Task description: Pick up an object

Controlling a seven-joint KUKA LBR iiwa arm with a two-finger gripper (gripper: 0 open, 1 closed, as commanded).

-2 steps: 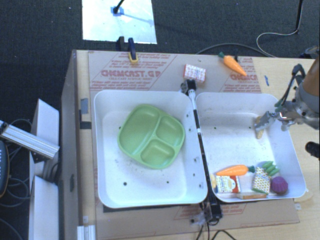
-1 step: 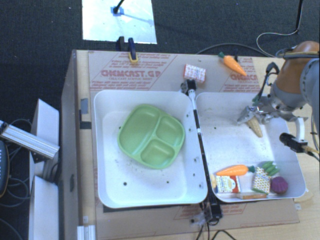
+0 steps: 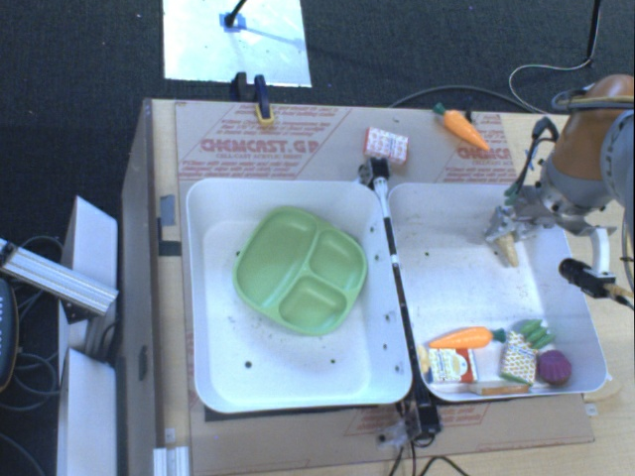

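Several toys (image 3: 496, 353) crowd the right bin's (image 3: 446, 276) near edge, apart from the arm (image 3: 580, 162).

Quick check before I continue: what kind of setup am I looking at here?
Most likely a lab test bench for robot picking: two white bins on a board, toy food such as a carrot, a green divided plate, and cables on dark carpet.

Green plate (image 3: 301, 270); 2 white bins (image 3: 223, 385); orange carrot (image 3: 461, 338); purple ball (image 3: 554, 367).

**Plastic, board and carpet**

Both white bins (image 3: 213, 296) look like smooth, faintly glossy plastic. The green divided plate (image 3: 301, 269) is matt plastic. Printed brown paper or board covers the desk (image 3: 298, 142). The dark floor (image 3: 69, 67) looks rough, like carpet.
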